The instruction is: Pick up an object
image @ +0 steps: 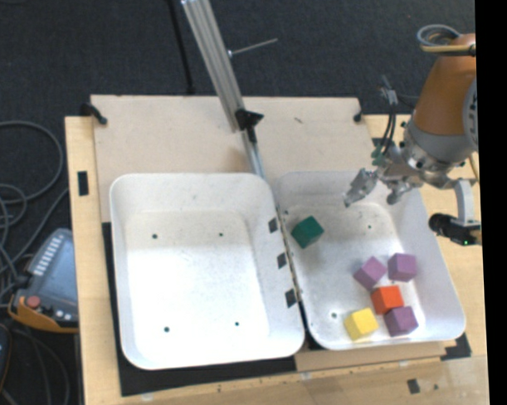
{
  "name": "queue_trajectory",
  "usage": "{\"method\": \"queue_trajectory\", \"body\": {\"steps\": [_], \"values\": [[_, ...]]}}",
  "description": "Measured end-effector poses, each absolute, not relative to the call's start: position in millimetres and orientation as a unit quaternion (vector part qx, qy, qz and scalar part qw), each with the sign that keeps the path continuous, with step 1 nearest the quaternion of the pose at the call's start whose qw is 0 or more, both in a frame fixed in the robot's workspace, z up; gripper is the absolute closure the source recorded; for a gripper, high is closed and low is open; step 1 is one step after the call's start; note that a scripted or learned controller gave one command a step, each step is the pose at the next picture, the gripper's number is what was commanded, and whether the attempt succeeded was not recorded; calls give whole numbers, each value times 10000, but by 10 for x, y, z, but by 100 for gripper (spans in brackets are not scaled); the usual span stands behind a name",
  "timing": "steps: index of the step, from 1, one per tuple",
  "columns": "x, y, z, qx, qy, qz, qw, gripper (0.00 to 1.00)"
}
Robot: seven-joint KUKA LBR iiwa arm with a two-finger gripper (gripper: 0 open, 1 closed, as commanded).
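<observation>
1. I judge the step in hand as the approach — nothing is picked yet. The gripper (pixel 376 187) hovers over the upper part of the right bin (pixel 341 336), fingers spread apart, holding nothing.
2. Candidate objects: the green cube (pixel 307 231) lies alone at centre frame, near the bin's left wall; purple, orange and yellow blocks cluster at lower right.
3. Next move, as I judge it — shift left, descend and straddle the green cube, then close.

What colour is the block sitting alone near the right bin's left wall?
Green: the green block shows clearly in the camera view, apart from the cluster.
</observation>
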State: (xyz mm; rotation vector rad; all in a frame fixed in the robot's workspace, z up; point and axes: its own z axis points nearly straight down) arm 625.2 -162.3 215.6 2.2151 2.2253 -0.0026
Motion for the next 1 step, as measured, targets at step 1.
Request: {"method": "queue_trajectory", "body": {"steps": [1], "values": [[6374, -2124, 2899, 7079, 7063, 13, 60, 0]]}}
